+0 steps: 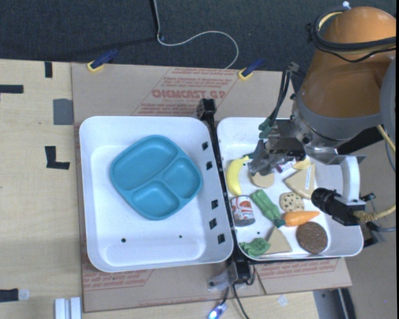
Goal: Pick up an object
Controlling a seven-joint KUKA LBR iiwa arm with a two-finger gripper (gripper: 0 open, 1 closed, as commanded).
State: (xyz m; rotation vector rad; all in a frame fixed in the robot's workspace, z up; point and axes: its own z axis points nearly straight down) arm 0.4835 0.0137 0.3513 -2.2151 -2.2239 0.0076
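Here the grey arm (349,65) with its orange band reaches in from the right and bends down over the right bin (239,130), its hand (269,159) low above the toy food near the bin's middle, just beside the yellow banana (234,177) and over a pale round piece (261,178); whether the hand is wide, narrow or holding anything cannot be told. Around it lie a green pickle (266,206), a small can (243,210), a carrot (300,217), a brown cookie (312,236) and a cheese wedge (302,179), while the left bin (93,178) on the surface holds a blue divided plate (156,176)
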